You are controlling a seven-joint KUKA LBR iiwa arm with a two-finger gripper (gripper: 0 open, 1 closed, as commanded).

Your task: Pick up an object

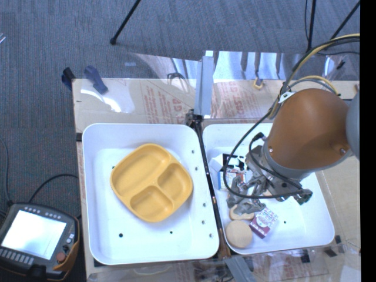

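I count two white bins: the left bin and the right bin. One yellow divided plate, with three compartments, lies in the left one. At the right bin's 7 o'clock I see one tan round disc, one small packet and one tan cookie-like piece. One teach pendant shows too.

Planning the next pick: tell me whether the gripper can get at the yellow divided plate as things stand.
Probably yes. The yellow divided plate lies alone and uncovered in the left bin; the gripper is over the right bin and must cross the divider.
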